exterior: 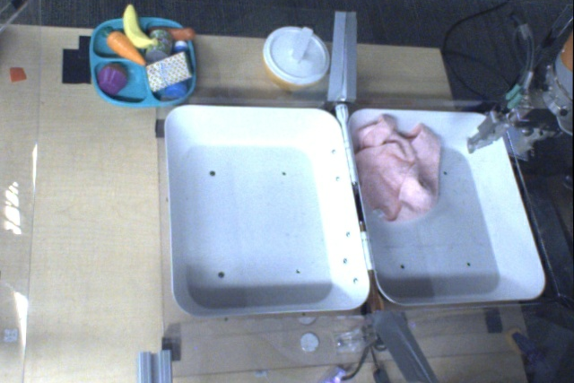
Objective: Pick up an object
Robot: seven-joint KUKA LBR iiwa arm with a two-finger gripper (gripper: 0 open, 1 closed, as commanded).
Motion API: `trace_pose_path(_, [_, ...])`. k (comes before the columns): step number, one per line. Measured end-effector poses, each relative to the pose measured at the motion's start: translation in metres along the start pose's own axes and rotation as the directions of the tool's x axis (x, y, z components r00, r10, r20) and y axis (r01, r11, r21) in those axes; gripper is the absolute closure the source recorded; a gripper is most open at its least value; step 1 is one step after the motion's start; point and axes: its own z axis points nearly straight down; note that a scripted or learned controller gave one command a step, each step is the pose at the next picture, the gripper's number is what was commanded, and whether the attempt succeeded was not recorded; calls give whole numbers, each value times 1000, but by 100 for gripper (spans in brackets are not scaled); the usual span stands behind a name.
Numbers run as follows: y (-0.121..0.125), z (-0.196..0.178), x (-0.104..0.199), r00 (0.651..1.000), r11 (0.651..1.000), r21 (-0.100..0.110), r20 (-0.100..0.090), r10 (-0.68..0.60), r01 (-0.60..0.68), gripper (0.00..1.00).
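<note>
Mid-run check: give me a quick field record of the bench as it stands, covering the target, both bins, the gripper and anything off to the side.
target: pink cloth, crumpled, lying in the right bin
right bin: holds the cloth against its left wall, toward the far side
left bin: white, beside the right bin
gripper: over the right bin's far right corner, apart from the cloth, holding nothing
finger state: cannot tell
side items: blue divided tray of toy food, far left of the bins; white lidded cup behind the left bin
progress: cloth not yet picked up
</note>
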Motion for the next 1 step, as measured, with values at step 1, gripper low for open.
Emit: trace_pose_path(1, [29,127,26,986,986,1,-1,-167,167,0])
